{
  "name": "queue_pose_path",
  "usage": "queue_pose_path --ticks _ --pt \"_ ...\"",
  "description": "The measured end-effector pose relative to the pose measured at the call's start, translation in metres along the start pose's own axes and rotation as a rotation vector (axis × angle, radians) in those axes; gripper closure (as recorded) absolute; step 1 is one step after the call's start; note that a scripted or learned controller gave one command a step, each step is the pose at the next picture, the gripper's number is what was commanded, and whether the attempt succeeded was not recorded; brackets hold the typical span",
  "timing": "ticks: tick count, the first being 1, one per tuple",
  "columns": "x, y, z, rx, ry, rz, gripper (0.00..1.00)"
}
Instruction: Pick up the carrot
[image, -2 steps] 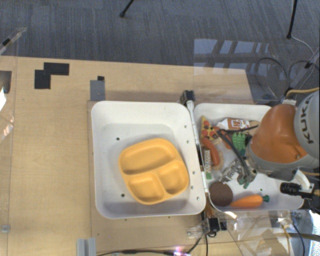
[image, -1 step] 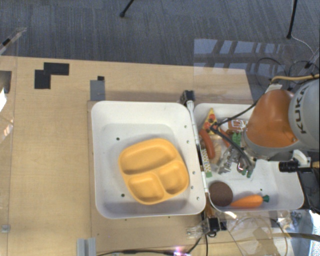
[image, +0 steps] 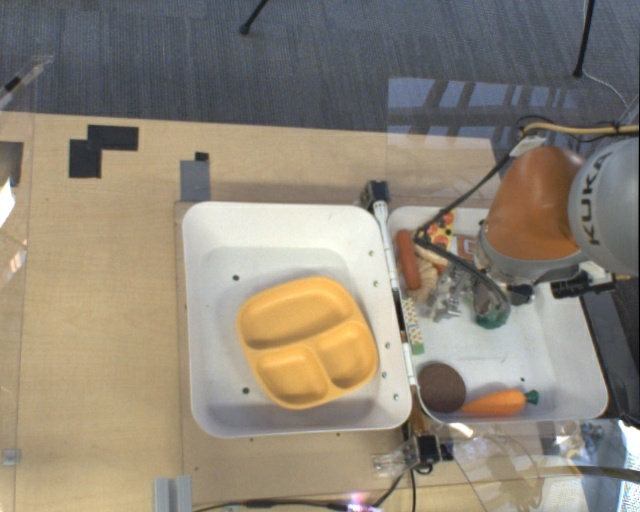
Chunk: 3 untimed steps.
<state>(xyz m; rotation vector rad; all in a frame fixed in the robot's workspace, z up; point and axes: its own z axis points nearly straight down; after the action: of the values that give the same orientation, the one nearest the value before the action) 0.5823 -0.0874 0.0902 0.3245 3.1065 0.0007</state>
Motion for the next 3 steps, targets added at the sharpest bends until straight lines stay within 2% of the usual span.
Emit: queue_pose_path --ticks 1,2,3 --pt "0.044 -0.01 -0.002 -0.001 -0.006 -0.074 1.0" --pt "0.051 0.077 -0.1 -0.006 0.0 0.122 1.0" --pt "0.061 0.144 -0.097 -0.005 0.006 -0.012 1.0"
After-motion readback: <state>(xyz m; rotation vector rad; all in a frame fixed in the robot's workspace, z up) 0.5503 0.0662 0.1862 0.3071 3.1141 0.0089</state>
